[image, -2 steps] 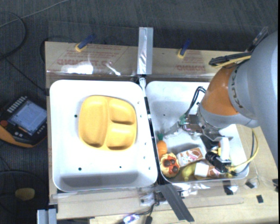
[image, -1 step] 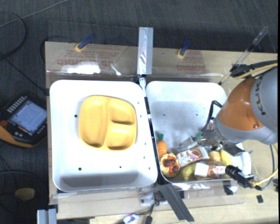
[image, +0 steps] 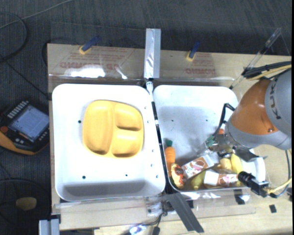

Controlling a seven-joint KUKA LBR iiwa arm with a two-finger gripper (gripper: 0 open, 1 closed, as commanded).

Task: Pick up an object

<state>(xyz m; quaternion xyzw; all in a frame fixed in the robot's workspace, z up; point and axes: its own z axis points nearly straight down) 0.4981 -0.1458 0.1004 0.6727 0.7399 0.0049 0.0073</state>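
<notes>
We see the hand (image: 224, 150) low over the toys (image: 201, 170) at lower right, but cannot tell its state.

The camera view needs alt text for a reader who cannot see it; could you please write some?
A grey and orange robot arm reaches from the right into the right white bin, its wrist low over a pile of toy food at the near edge, including a carrot and a banana. The left white bin holds a yellow divided tray.
</notes>
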